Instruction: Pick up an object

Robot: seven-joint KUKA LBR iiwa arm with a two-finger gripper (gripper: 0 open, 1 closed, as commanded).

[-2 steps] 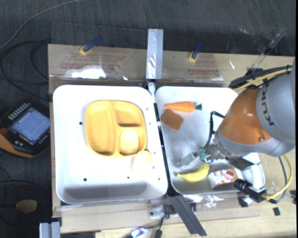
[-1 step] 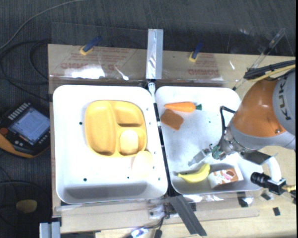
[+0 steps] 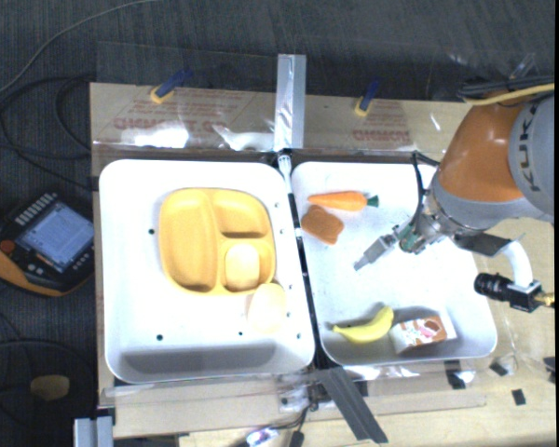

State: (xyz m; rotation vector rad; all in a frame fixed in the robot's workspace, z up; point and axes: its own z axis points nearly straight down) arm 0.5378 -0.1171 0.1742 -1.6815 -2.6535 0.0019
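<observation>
Right bin (image 3: 466, 338) floor bare mid | pincer (image 3: 365, 260) near carrot (image 3: 337, 200) | grip unclear, blurred

single fixed camera above bench (image 3: 503, 124) — looks down at slant, both white bins (image 3: 121, 277) in frame

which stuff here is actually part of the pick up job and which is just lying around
Part of the job:
gripper, over the right bin
carrot
orange bun-like piece
banana
small carton

Just lying about:
yellow divided tray in the left bin
pale round piece beside it
handheld pendant on the floor
clips at the back edge
</observation>
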